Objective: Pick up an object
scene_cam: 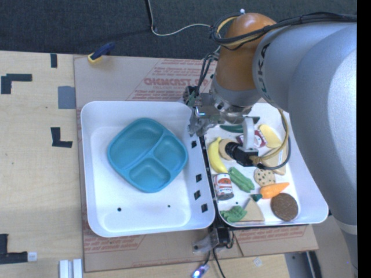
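Note:
My gripper (pixel 202 119) hangs low over the top left corner of the right bin (pixel 310 190), close to the wall shared by the two bins. Nothing can be seen held in it. Just below it a yellow banana (pixel 215 155) lies along the bin's left side. Further down are a green pod (pixel 241 179), a small red-labelled can (pixel 224 187), a chocolate-chip cookie (pixel 264 175), an orange carrot (pixel 273 190), a brown round disc (pixel 284 207) and a green leafy piece (pixel 233 215). A yellow and white piece (pixel 270 135) lies right of the wrist.
The left bin (pixel 95 155) holds a blue divided plate (pixel 147 154), tilted a little, in its middle. The grey arm (pixel 313 80) covers the right bin's upper right. A yellow and blue clip (pixel 100 52) lies on the cardboard behind the bins.

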Controlling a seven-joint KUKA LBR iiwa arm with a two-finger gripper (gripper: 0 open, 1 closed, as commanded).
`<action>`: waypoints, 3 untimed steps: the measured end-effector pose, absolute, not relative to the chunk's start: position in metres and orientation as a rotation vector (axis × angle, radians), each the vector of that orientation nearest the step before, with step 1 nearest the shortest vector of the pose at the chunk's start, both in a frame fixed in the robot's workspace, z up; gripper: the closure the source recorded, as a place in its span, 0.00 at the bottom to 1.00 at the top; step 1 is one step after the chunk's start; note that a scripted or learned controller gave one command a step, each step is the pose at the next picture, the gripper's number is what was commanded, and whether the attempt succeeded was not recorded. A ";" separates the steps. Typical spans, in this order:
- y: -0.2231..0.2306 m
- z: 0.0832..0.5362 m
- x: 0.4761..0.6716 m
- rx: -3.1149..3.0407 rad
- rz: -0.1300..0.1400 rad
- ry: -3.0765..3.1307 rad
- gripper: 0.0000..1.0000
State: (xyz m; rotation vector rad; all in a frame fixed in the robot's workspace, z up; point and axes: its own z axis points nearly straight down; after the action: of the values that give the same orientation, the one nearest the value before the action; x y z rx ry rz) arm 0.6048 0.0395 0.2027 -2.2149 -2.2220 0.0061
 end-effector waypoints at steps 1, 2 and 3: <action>0.040 0.212 0.605 -2.214 0.007 -2.221 1.00; 0.040 0.221 0.605 -2.211 0.009 -2.221 1.00; 0.073 0.485 0.572 -2.223 -0.024 -2.235 1.00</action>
State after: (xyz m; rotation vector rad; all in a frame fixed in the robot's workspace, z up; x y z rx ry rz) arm 0.5718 0.0735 0.4847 -2.2232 -2.2346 -0.0238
